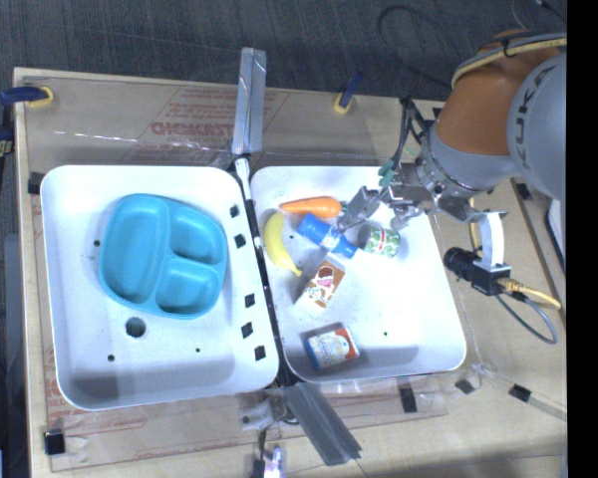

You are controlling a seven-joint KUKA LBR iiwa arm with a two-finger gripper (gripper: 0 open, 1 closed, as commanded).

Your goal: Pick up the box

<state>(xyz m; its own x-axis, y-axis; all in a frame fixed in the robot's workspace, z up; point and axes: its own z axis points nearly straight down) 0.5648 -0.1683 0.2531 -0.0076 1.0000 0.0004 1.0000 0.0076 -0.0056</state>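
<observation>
Overhead, the pale wooden surface [130, 88] on dark carpet bears two white bins; the small printed cardboard box [320, 287] lies mid right bin [429, 317], claw [371, 210] grip unclear.

The arm [508, 98] is cut off by the picture's right side, so just its wrist end and orange band show. The gripper [364, 210] hangs over the right bin's [434, 342] far half, and its fingertips blend into the clutter beneath; their spacing cannot be read. It covers part of the blue bottle [324, 235] and the near edge of a small can [384, 240], whose label is too small to read. The print on the box [320, 287] is blurred, perhaps a cartoon figure.
</observation>
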